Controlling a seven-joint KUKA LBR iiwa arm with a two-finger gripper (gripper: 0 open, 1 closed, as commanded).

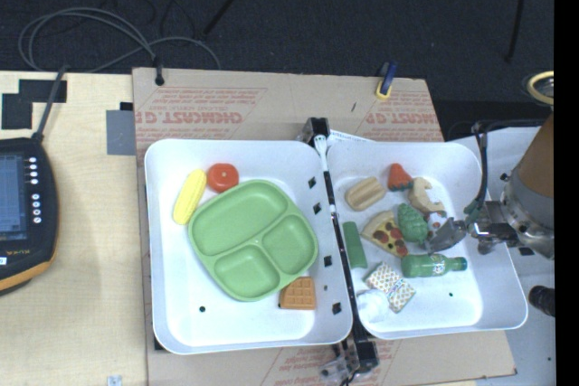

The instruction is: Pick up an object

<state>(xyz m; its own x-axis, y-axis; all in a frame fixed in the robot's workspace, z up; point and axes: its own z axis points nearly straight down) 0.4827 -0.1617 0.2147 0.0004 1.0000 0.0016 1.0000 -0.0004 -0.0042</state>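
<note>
a: where is the claw [450, 235]?
b: in the right bin [493, 307], low over the toys. i cannot tell its state.
a: and the nearest thing?
b: the green bottle [434, 266], just below it, long axis running left to right.

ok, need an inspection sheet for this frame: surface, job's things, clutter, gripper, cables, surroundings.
Surface: two white bins side by side on cardboard; left bin, right bin.
Job's things: right bin holds hot dog bun, pizza slice, green bottle, checkered packet, red piece, green stick.
Clutter: left bin holds green divided tray, corn, tomato, waffle.
Gripper: gripper low in the right bin beside the bottle; nothing seen between its fingers.
Cables: grey loops on the dark floor.
Surroundings: teach pendant at left, blue clip on the cardboard.
</note>
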